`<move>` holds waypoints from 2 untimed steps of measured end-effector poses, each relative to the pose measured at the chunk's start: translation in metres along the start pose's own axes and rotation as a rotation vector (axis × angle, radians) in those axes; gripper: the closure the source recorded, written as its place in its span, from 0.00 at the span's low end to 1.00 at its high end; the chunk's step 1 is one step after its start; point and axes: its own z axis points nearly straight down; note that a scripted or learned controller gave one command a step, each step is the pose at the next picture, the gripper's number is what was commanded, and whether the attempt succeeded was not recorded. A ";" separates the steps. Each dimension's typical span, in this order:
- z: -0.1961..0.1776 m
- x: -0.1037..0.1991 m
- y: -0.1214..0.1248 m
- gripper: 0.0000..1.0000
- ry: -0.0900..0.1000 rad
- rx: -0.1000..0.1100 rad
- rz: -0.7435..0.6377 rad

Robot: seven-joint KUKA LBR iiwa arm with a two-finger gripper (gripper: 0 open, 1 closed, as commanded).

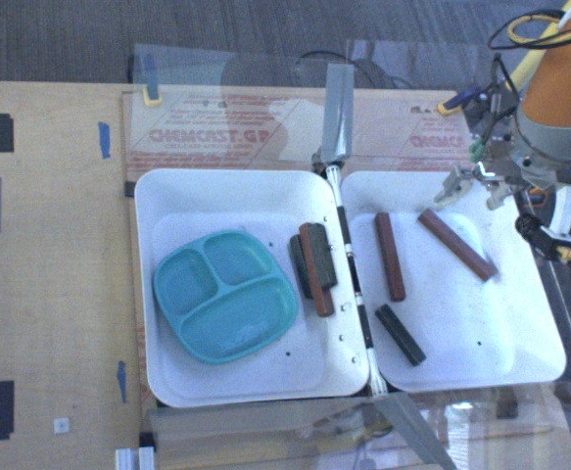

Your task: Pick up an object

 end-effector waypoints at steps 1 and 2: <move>0.101 -0.031 0.017 0.00 -0.002 -0.004 -0.071; 0.105 -0.037 -0.003 0.00 -0.001 -0.003 -0.157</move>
